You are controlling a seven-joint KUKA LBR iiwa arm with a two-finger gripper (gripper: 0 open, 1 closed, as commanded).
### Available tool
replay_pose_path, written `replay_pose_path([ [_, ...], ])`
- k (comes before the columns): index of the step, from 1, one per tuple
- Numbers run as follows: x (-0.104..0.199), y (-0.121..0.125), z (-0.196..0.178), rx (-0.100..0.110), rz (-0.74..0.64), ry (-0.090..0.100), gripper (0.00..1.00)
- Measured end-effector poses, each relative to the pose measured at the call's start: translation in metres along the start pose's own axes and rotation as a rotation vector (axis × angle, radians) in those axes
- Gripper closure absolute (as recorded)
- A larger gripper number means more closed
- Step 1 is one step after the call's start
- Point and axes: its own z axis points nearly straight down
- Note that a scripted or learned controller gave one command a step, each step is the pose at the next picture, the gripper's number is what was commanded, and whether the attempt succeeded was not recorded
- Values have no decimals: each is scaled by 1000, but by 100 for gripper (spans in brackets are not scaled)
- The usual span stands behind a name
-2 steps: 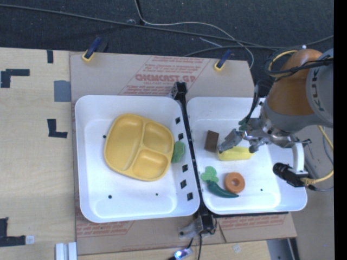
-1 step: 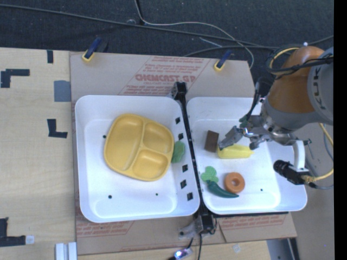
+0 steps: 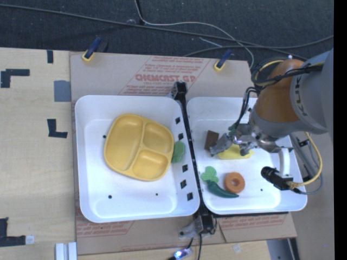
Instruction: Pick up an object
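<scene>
The left shallow white plastic bin (image 3: 89,145) carries a yellow plastic divided tray (image 3: 138,146) lying flat near its middle, and a small pale green leafy piece (image 3: 178,152) rests against the right wall. In the right shallow white plastic bin (image 3: 211,108), a small brown block (image 3: 211,140) lies near the left wall, with a green stalk-shaped toy vegetable (image 3: 215,181) and an orange ring-shaped toy (image 3: 234,182) close to the front edge. A flat yellow piece (image 3: 237,154) lies at the bin's middle. The grey two-finger gripper (image 3: 226,144) sits low just above it, between the brown block and the yellow piece; whether it has hold of anything cannot be told.
</scene>
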Motion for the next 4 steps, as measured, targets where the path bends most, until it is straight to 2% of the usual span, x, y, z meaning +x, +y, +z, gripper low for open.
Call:
replay_pose_path([
  [1,-4,7,24,-30,2,-9,0],
  [2,-4,5,17,-23,2,-9,100],
  [3,4,0,-29,-8,-1,0,100],
  [4,-5,1,-76,-10,1,-1,100],
])
